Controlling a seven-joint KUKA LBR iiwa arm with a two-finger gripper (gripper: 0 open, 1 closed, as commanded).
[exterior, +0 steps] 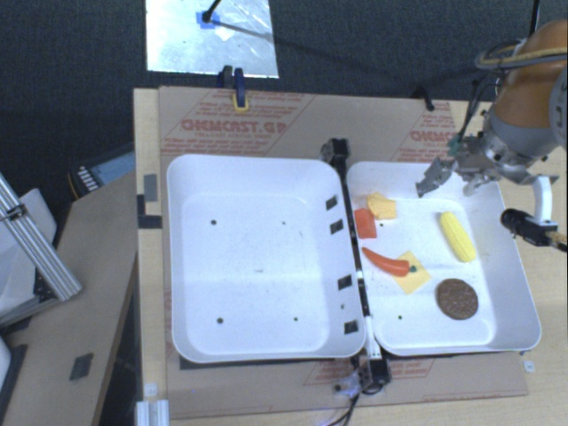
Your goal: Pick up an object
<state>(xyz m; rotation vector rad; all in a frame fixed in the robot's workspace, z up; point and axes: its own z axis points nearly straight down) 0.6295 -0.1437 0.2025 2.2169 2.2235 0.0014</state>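
Jaws hover over the right bin's far edge; their opening cannot be judged. Below lie ridged yellow corn, a round brown patty, a red pepper.

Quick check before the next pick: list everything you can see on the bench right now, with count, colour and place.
corn: 1, yellow, right bin, toward its right side
patty: 1, brown, right bin, near corner below the corn
chili: 1, red-orange, right bin centre, lying partly on the cheese
cheese: 1, yellow, flat square under the chili's end
orange block: 1, right bin, by the divider
yellow piece: 1, just above the orange block
bins: 2, white, side by side
clamp: 1, yellow and blue, board's far edge
end effector: 1, grey, over the right bin's far edge
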